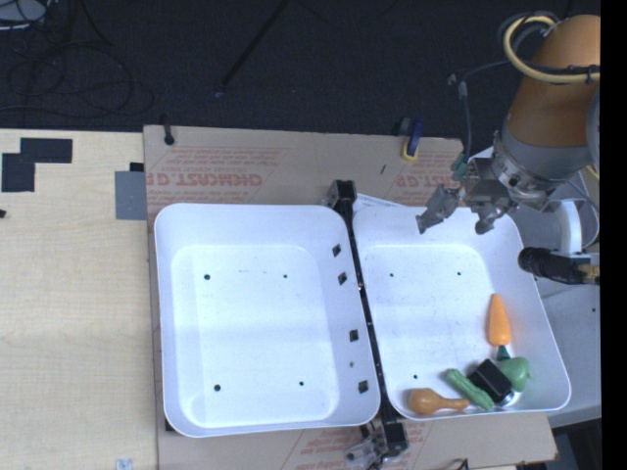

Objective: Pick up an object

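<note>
**A:** Where does the pincer [457, 214] stand?

**B:** Above the far edge of the right bin [431, 262], near its back wall, with the two fingers spread apart and nothing between them. The grey arm [554, 106] leans in from the right.

**A:** And the things to pick?

**B:** All crowded into the near right corner of that bin — an orange carrot-shaped toy [499, 320] lying along the right wall, then a green piece [470, 388], a small black block [490, 381] on top of or against it, a rounder green piece [516, 370] just beside, and a tan gourd-shaped toy [436, 400] at the front wall. The left bin [186, 262] has none of them.

**A:** So the pincer is well apart from all of it.

**B:** Yes, it has the length of the bin to cross. My worry is the corner itself: the pile is tight against two walls, so a finger coming down could land on the rim or wall instead of sliding past an object.

**A:** And the clutter?

**B:** The green, black and tan pieces touch, so closing on one may nudge its neighbour or pinch two at once and drop both. The carrot lies a little apart — I'd judge it the safer target, though its taper could let it slip out.
</note>
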Robot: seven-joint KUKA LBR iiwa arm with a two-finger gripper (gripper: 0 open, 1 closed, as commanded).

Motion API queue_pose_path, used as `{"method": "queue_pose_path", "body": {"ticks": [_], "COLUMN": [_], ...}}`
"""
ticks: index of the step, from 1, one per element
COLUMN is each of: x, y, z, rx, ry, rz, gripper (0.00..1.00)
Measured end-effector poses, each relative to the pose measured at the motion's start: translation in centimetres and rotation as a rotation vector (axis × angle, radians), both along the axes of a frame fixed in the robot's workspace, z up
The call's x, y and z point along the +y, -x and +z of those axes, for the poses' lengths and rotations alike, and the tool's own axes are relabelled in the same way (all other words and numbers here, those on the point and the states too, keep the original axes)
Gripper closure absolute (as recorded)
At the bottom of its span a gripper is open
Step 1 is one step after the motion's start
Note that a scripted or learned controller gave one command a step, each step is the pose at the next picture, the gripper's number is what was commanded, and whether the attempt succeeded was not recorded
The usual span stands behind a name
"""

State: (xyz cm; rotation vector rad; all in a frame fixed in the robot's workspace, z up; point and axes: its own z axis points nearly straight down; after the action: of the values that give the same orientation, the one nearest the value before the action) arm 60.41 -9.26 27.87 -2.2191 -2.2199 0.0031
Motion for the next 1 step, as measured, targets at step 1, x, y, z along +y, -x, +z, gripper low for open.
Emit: {"method": "queue_pose_path", "body": {"ticks": [1], "x": [5.82], "y": [-4.24], "z": [10.45], "rx": [-0.015], "ry": [0.001], "rz": [0.007], "gripper": [0.00]}}
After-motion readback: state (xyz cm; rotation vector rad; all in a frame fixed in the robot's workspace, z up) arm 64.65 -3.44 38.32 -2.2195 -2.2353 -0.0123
